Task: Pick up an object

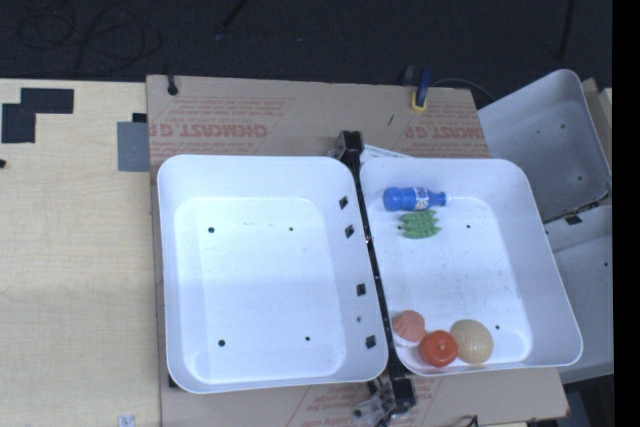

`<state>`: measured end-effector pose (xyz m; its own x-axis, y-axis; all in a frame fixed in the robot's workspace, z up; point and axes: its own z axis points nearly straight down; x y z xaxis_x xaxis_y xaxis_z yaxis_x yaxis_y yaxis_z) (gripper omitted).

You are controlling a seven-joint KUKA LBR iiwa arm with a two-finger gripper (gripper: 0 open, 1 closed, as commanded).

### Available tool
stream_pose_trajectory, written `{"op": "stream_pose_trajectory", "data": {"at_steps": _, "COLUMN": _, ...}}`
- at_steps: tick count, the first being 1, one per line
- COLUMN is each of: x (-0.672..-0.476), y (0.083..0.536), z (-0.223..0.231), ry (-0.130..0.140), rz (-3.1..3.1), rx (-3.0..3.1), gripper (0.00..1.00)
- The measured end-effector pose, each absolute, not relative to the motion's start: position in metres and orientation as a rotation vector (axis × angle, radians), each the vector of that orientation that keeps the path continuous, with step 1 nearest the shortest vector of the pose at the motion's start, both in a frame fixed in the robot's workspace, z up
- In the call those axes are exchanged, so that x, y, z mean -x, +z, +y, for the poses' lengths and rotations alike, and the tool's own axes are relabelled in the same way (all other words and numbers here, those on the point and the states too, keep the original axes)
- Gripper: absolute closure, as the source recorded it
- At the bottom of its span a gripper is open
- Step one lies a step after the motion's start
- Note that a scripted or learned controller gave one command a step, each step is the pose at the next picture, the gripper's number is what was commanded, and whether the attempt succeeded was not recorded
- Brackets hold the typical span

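2 shallow white bins are sitting side by side on a sheet of brown cardboard, the left bin [255, 270] and the right bin [530, 255] meeting along a dark seam with small black clips. All the pickable things are lying in the right bin. A blue bottle [412, 199] is lying on its side near the far edge, its white cap pointing right, and a small green leafy toy [420, 225] is resting just beside it on the near side. Well apart from these, in the near corner, 3 rounded items are clustering together: a pale pink shell-like piece [408, 324], a red tomato-like ball [438, 348] touching or almost touching it, and a tan, bumpy round object [472, 340] pressing against the red one's right side. From where I am standing, I cannot tell how the gripper is set or whether it has hold of anything, so I cannot place these things relative to it. A grey metal plate [545, 140] is leaning beyond the right bin's far right corner.
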<state>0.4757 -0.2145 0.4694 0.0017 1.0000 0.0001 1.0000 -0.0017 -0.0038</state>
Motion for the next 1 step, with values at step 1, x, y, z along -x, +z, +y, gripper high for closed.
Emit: {"op": "stream_pose_trajectory", "data": {"at_steps": 1, "x": -0.4766, "y": 0.4799, "z": -0.2134, "ry": 0.005, "rz": -2.224, "rx": 2.215, "gripper": 1.0}}
